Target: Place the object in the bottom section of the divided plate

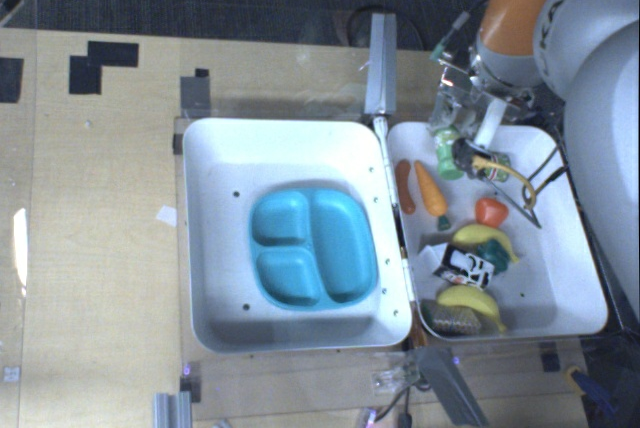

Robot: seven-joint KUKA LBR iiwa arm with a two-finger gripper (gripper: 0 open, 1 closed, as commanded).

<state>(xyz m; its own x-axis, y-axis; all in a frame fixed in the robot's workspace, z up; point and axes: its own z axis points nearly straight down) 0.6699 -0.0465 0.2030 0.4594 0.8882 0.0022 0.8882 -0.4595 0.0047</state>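
Observation:
A blue divided plate [312,246] lies in the left white bin [215,216], with two small sections on its left and one long section on its right. My gripper [452,138] hangs low over the far left corner of the right bin [570,296]. Directly below it lies a green object [447,163], partly hidden by the gripper. An orange carrot [431,192] and a red-brown sausage [404,186] lie just in front of the gripper, near the wall between the bins.
More items lie in the right bin: a red-orange pepper [490,211], a yellow banana [486,239], a black-and-white item [467,264], and a second yellow piece [471,301] on a dark brush-like thing [455,320]. A metal post [380,66] stands behind the bins.

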